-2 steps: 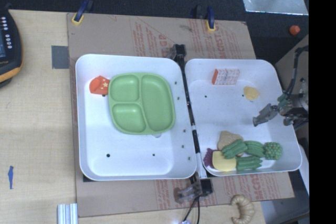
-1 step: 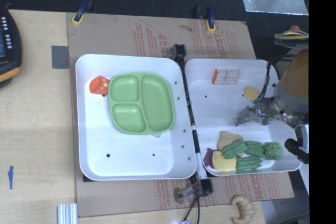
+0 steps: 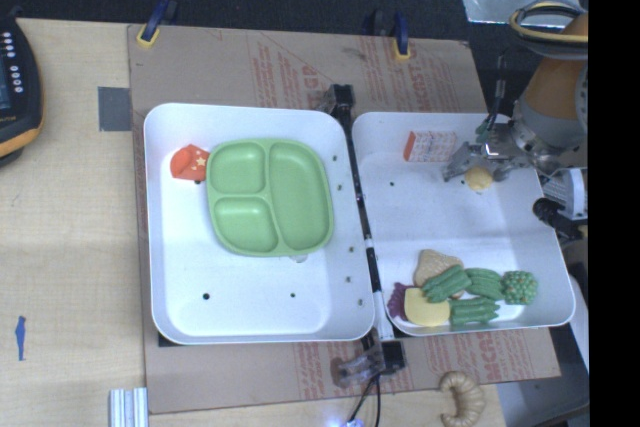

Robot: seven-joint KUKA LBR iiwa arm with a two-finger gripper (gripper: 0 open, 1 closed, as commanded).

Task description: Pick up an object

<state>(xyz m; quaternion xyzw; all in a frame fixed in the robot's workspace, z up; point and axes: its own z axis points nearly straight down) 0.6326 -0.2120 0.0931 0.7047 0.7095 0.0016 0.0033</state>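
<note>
— Bins (image 3: 165,215) first?
— Left one holds a green plate (image 3: 270,195). Arm (image 3: 550,95) reaches into the right bin's far side.
— Gripper (image 3: 482,171)?
— Fingers spread around a small yellowish object (image 3: 480,179); grip unclear, partly hidden.

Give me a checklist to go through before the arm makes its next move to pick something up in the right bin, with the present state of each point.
1. Hand is over the right bin: ok.
2. A target lies near the hand: ok; a small pale yellow object sits just under it.
3. That object is between the fingers: cannot tell.
4. Space around that object: ok; the white and orange card lies apart, to its left.
5. Pile of toy food in the near corner is away from the hand: ok.
6. Green divided plate and red object are in the left bin, out of the way: ok.
</note>
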